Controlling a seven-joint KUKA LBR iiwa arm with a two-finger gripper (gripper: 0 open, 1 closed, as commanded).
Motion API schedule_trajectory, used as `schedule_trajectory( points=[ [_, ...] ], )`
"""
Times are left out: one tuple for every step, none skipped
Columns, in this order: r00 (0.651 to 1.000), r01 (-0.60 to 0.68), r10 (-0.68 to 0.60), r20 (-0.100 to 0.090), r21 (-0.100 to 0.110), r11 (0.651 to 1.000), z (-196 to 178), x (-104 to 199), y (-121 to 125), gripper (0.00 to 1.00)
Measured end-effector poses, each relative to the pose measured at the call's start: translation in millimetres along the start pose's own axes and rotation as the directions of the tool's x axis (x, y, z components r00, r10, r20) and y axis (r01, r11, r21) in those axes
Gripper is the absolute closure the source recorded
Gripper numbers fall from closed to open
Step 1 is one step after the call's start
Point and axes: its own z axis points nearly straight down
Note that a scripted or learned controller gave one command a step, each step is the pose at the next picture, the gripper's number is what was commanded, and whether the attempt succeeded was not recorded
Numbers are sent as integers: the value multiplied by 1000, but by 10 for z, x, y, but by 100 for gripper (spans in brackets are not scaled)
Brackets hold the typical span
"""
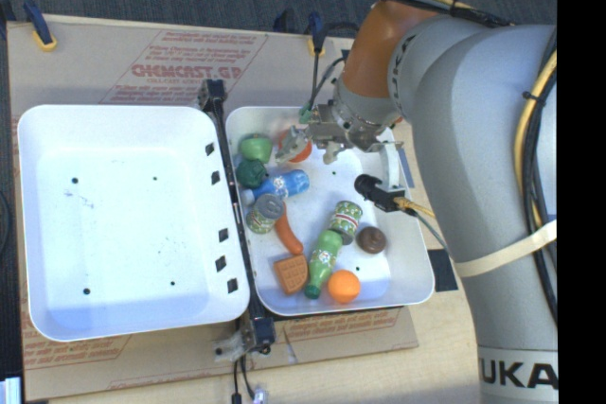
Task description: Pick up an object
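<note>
Red print on the cardboard sheet (180, 61) under the bins reads "CHEMCAST GP", w/ smaller lines below too fine to read; white letters "UKA" show on the arm (454, 109) base at bottom right, cut by the frame edge; labels on the green bottle (325, 257) and the grey can (266, 214) are illegible.

All pickable objs sit in the right bin (412, 272): green round item (256, 148) and dark green item (251, 172) by the left wall; blue can (290, 184) just right of them, touching the grey can; carrot (290, 237) slanting down to a brown cracker (292, 273); orange ball (344, 288) beside the bottle's base; brown round piece (371, 241) to the right of the bottle's top.

End effector (327, 145) is low in the right bin's far part, just beside a red-orange piece (294, 147); can't tell if it is spread or pinching.

Room: bare floor along the right bin's right wall and near corner; left bin (114, 203) shows bare white floor w/ a few dark dots; objs crowd the divider side; tan surface (437, 345) shows at bottom right.
</note>
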Motion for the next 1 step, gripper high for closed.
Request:
schedule_trajectory(
  points=[
    [1000, 2, -2, 1, -2, 1000, -103, 2, 0, 100]
  ],
)
